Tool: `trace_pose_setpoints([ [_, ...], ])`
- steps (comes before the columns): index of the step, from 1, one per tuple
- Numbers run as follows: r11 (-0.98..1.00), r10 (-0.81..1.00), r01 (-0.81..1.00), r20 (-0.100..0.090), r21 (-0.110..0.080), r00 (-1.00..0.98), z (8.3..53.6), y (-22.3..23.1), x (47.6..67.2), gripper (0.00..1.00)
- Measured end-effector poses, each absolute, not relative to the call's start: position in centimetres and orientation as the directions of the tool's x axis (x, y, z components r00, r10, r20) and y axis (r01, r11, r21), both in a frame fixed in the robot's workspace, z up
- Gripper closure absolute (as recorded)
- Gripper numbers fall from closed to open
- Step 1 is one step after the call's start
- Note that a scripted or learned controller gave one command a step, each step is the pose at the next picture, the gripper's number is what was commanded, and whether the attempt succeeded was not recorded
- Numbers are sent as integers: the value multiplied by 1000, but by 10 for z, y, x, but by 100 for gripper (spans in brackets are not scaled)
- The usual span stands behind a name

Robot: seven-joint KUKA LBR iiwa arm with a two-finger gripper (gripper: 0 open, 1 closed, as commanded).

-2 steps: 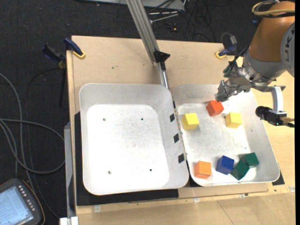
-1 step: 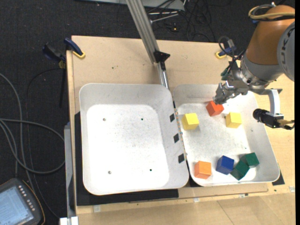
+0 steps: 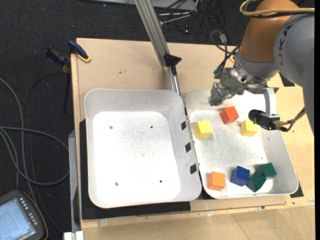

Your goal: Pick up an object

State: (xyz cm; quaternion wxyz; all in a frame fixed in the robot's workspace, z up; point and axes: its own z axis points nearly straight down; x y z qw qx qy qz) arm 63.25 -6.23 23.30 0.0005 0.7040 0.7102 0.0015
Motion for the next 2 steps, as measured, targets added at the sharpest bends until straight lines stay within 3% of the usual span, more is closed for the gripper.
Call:
trace_pose_setpoints([
  [2,7,1000,1000,0,3,-7,229,33,669,100],
])
